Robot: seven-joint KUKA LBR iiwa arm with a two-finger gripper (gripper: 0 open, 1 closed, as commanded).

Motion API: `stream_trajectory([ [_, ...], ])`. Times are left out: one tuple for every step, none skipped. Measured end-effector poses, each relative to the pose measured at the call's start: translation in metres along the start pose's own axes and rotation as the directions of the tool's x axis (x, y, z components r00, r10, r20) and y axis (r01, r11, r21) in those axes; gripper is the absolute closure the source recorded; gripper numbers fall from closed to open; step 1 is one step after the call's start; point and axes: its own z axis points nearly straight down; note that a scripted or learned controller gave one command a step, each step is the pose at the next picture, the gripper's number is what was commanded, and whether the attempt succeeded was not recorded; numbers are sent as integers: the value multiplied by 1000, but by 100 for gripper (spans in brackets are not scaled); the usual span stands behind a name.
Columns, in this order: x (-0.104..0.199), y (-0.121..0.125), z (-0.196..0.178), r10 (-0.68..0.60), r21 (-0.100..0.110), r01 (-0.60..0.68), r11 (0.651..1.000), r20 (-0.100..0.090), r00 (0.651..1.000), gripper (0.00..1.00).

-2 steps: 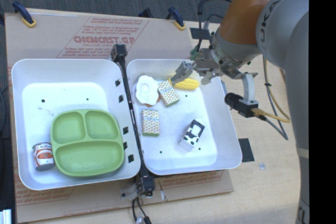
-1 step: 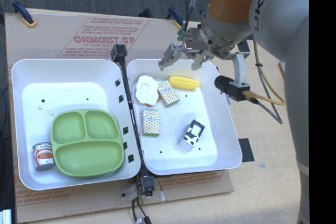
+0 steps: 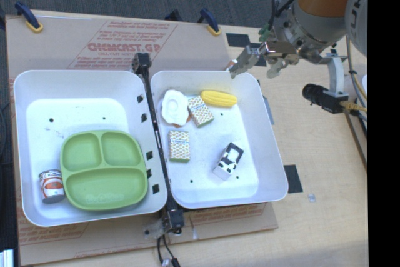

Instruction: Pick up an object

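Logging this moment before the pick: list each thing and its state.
Pincer: open, holds nothing, above right bin's far edge.
Corn: lying flat.
Egg: flat.
Two patterned boxes: lying flat.
Cow carton: tipped over.
Can: upright.
Green plate: right side up.

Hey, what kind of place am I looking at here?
Probably a robotics lab bench set up for grasping trials: two white bins clamped onto cardboard, toy food like a corn cob, and a robot arm's gripper above.
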Motion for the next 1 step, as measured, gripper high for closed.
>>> stream_trajectory([
  [2, -22, 183, -2, 6, 2, 1000, -2, 1000, 0],
])
